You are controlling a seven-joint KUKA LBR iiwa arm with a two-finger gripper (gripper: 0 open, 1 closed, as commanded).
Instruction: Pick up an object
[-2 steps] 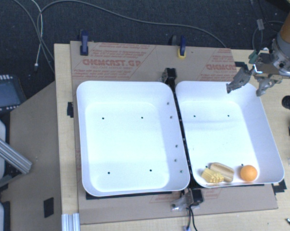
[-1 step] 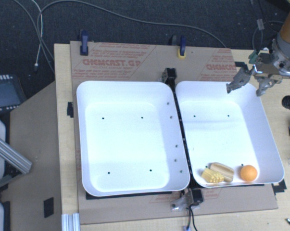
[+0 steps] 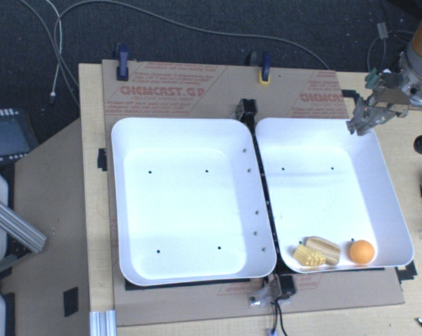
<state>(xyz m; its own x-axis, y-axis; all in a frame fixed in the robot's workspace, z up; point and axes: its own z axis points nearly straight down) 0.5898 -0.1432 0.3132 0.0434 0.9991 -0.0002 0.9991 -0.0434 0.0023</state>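
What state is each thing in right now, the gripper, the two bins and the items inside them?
gripper: raised over the right bin's far right corner, holding nothing visible.
right bin: holds three items along its near edge.
orange ball: resting near the near right corner.
corn cob: lying flat, against the bread roll.
bread roll: lying flat.
left bin: nothing in it.

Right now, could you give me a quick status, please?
Gripper over right bin's far right corner, holding nothing. Orange ball, corn, bread roll at near edge. Path clear.
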